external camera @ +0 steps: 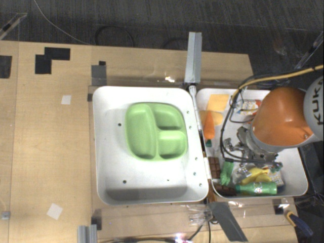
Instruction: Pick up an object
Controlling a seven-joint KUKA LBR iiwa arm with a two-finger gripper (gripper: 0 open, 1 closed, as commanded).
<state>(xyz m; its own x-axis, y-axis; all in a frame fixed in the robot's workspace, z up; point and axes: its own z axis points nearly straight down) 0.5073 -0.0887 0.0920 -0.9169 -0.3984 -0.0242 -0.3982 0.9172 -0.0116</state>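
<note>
**Operator:** Where is the gripper right now?

**Spotter:** You have it low over the right bin [302, 182], at the right of the frame. The gripper [253, 167] sits under the orange band [281, 116] of the arm, so you mostly see the wrist and its black cables. I cannot tell how the hand stands from here; the wrist covers it.

**Operator:** And the things to pick?

**Spotter:** They are heaped in the lower part of that bin, right under and around the hand. Your green bottle [258, 188] lies on its side just below the gripper, along the bin's lower edge. A yellow item [256, 174] lies just above the bottle, close against the hand. A green packet [226, 173] stands to the left of the gripper, and a dark brown bar [215, 169] lies beside that, by the bin's left wall.

**Operator:** Anything higher up?

**Spotter:** An orange piece [208, 124] and a pale orange card [218, 103] lie in the upper left of the right bin, apart from the hand. The left bin [114, 186] holds a green divided tray [154, 130], well apart from your gripper.
</note>
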